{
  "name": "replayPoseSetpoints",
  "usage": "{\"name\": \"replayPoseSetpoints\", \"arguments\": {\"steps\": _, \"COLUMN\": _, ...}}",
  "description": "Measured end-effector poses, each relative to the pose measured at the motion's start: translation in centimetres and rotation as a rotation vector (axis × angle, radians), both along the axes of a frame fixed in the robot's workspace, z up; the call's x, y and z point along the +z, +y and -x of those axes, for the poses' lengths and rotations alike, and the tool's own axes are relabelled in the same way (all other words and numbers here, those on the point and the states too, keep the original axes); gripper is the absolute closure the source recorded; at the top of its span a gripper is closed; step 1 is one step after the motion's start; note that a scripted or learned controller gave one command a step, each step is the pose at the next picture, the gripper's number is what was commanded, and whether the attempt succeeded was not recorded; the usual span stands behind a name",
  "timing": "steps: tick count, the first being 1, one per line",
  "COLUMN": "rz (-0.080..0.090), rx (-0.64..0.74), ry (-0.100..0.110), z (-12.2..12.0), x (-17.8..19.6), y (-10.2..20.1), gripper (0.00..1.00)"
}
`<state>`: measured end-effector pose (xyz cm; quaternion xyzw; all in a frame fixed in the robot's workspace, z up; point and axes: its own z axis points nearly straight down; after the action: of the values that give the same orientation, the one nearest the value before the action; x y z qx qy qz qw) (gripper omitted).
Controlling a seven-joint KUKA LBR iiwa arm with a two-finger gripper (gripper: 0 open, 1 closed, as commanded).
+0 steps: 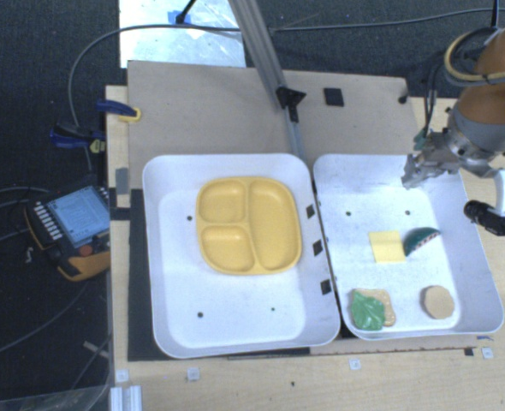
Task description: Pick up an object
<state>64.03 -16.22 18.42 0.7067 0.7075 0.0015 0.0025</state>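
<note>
A yellow divided plate point(249, 226) is seen in the left bin point(171, 315); it is judged stiff and awkward to grip except at its rim. In the right bin point(475, 264) a yellow sponge point(387, 247), a green-topped piece point(371, 309), a dark green wedge point(421, 240) and a tan disc point(437, 301) are laid. The sponge is judged light, soft and best pinched across its sides. The gripper point(417, 175) is held over the right bin's far edge, arm bent in from the right; whether it is released or clenched cannot be told.

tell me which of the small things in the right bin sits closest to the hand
The dark green wedge, just right of the yellow square. It lies nearest below the hand; the round tan piece and green lump sit farther down.
</note>
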Motion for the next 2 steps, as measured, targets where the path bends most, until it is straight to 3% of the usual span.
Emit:
{"name": "replayPoseSetpoints", "arguments": {"steps": 1, "rz": 0.001, "rx": -0.001, "ry": -0.002, "z": 0.55, "x": 6.11, "y": -0.51, "gripper": 1.0}}
{"name": "replayPoseSetpoints", "arguments": {"steps": 2, "rz": -0.001, "rx": 0.002, "ry": 0.002, "z": 0.45, "x": 6.42, "y": -0.51, "gripper": 1.0}}
